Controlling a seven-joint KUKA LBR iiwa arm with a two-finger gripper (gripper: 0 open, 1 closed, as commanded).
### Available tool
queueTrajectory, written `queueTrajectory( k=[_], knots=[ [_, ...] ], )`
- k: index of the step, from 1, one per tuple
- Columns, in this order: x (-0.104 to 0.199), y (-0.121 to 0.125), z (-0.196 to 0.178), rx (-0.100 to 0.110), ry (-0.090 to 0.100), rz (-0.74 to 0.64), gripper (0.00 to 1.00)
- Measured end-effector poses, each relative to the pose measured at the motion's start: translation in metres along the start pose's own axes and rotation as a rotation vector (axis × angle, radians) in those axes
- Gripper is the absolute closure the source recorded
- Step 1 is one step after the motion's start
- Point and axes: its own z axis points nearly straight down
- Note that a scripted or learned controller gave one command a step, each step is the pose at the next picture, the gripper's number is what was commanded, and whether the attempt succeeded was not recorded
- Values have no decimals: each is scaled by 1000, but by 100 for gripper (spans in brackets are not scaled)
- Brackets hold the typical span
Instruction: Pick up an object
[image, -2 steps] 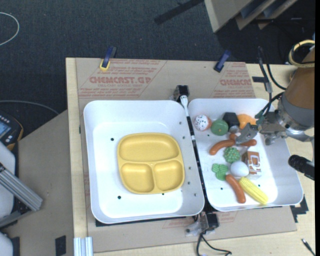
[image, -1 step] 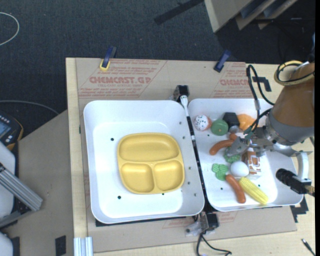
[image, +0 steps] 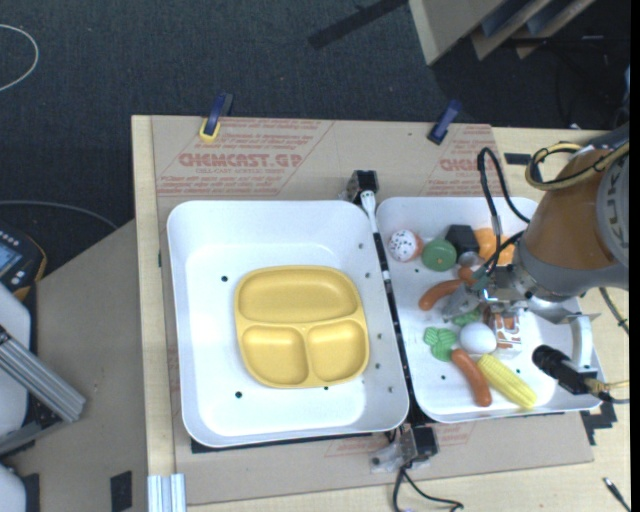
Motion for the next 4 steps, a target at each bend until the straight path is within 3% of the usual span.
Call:
queueTrajectory(
  k=[1, 2, 3, 4],
  knots=[
    [-2, 4, 0, -13, -1, 0, 0],
    [-5, 7, -12, -25, -10, 1, 100],
    [-8, 18, -70, -3, 3, -2, 100],
    [-9, 20, -124, -5, 2, -3, 100]
  ],
)
